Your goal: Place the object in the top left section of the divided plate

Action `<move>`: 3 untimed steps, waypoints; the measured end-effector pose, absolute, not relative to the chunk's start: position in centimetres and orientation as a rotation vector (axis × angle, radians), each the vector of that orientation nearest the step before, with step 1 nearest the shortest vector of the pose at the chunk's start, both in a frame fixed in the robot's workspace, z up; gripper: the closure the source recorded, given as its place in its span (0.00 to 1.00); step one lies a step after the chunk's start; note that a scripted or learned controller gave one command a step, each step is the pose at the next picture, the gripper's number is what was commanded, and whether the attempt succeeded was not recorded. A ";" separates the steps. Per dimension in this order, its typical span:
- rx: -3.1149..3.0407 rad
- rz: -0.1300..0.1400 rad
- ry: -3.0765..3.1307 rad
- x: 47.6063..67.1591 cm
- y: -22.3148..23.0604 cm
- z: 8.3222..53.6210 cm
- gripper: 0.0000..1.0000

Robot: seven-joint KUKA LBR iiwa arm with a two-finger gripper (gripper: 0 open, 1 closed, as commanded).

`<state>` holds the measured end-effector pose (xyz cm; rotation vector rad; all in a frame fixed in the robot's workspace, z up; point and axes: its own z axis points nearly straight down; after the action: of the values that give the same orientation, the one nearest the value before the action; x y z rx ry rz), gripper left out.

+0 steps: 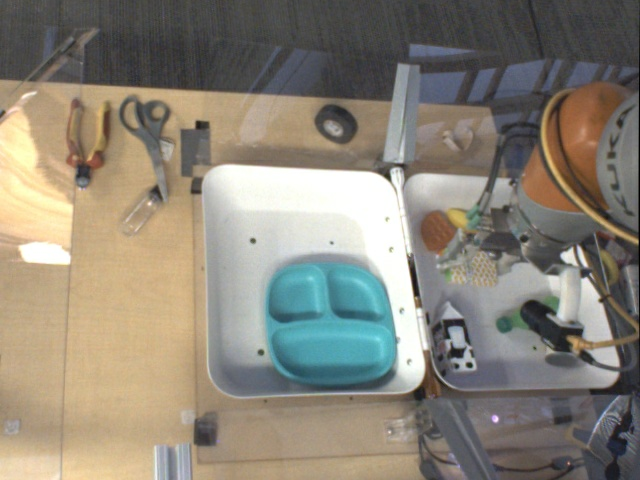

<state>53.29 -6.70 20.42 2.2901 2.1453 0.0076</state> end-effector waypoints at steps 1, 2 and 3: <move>2.293 0.005 2.145 56.8 3.6 23.8 1.00; 2.233 0.005 2.208 54.3 11.8 24.8 1.00; 2.233 0.005 2.208 54.3 11.8 24.8 0.00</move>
<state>54.31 11.76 24.77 2.2326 2.2078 0.0053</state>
